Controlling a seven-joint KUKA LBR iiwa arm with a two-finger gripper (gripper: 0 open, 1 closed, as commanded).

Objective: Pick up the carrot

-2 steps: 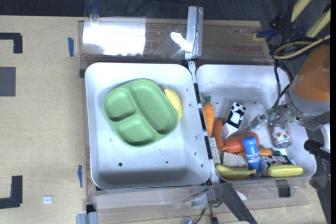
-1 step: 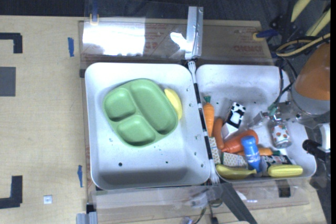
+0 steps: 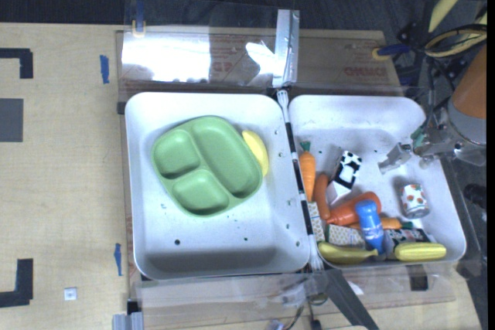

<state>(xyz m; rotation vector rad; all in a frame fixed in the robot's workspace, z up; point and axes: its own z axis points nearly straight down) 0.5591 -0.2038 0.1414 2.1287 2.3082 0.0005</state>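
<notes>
Against the right-hand white bin's (image 3: 340, 110) left wall, the slim orange carrot (image 3: 308, 174) lies ungrabbed, the pincer (image 3: 398, 154) hovering well apart, its grip impossible to tell.

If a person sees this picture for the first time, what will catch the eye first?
Most likely the green divided plate, which takes up much of the left bin. Next, the heap of colourful toys in the right bin, with the orange carrot beside the wall between the bins. The end effector hangs near that bin's right side.
</notes>
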